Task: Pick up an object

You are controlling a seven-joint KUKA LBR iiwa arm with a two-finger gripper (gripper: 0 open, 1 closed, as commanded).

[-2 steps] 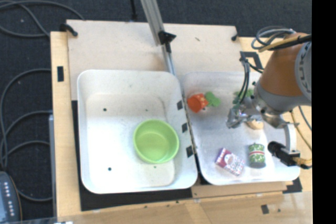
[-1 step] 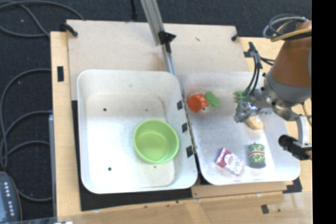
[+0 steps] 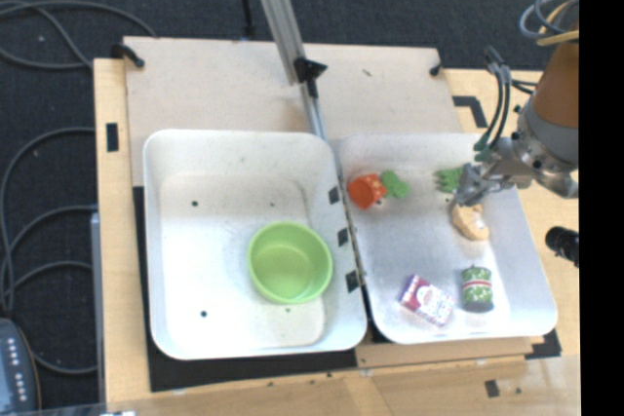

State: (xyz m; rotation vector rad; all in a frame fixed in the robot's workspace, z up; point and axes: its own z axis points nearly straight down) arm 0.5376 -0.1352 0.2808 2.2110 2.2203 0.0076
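Pincer (image 3: 468,198) hovers right above the tan bread-like piece (image 3: 472,225) near the right bin's (image 3: 531,297) far edge; its spread I cannot tell. Piece looks light, smooth, rounded — grip across its narrow middle, I'd say.

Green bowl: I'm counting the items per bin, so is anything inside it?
The green bowl in the left bin looks empty: its green inside shows nothing lying in it. Its near wall hides a sliver of the inside, and whatever is under it is covered.

tan, perhaps bread-like object (image 3: 471,223), lying flat, right bin's (image 3: 507,302) far-right side
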